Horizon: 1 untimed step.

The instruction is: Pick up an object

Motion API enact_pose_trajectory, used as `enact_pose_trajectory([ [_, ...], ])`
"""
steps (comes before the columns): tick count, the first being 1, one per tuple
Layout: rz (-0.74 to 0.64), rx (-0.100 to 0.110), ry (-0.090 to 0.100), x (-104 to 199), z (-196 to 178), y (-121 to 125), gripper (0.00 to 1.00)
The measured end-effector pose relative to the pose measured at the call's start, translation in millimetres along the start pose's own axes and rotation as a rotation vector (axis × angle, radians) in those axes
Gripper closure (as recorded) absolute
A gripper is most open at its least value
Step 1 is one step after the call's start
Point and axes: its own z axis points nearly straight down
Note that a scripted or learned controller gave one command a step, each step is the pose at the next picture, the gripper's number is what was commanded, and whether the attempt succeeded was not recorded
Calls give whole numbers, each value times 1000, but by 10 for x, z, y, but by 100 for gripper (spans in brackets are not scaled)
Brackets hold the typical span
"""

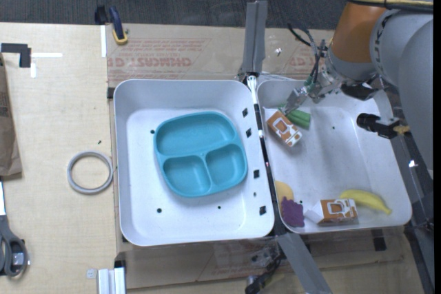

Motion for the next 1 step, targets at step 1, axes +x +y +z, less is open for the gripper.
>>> enact_pose_trajectory([
  [1, -180, 9, 6, 136, 163, -345, 0],
])
